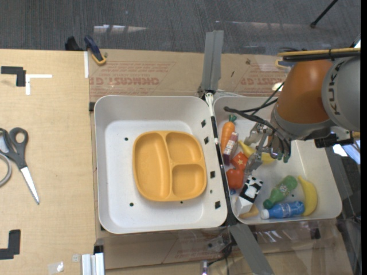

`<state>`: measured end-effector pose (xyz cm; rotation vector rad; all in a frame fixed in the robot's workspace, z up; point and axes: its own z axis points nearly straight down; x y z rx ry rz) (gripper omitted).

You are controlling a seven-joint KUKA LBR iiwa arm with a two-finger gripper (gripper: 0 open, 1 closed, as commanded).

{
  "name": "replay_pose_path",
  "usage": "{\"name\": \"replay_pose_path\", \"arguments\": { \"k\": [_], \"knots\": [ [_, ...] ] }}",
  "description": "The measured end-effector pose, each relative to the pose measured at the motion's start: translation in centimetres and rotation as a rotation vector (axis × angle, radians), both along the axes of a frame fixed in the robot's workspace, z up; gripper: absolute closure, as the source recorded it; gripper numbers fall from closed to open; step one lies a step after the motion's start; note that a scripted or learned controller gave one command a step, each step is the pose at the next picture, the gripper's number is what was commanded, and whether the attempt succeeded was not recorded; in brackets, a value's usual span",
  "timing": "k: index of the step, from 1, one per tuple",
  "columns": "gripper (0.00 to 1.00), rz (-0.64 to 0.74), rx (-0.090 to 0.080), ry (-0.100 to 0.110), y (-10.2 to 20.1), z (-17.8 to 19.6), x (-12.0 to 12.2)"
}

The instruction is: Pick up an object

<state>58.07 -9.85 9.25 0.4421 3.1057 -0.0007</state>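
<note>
Objects crowd the right bin [321, 153]: one carrot [228, 133], two bottles; pincer [269, 150] state unclear.

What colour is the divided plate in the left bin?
Yellow-orange, plain. The divided plate shows best in the camera view.

fixed overhead camera, slanted down, both bins [103, 171]

In the right bin [327, 171], a carrot [228, 132] lies at the far left corner. Nearer than it lie a red piece [236, 171] and a black-and-white block [251, 189]. A green bottle [280, 190], a banana [309, 195] and a blue bottle [284, 210] lie toward the bin's near right corner.
</note>
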Motion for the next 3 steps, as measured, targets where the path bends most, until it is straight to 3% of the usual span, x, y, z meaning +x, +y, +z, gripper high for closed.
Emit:
{"name": "replay_pose_path", "arguments": {
  "k": [1, 2, 3],
  "knots": [
    [0.0, 0.059, 0.0, 0.001, -2.8, 0.0, -7.3],
    [1.0, 0.061, -0.001, -0.003, -2.7, 1.0, -7.2],
    [1.0, 0.036, 0.003, -0.001, -12.0, 0.1, -9.4]
  ]
}}
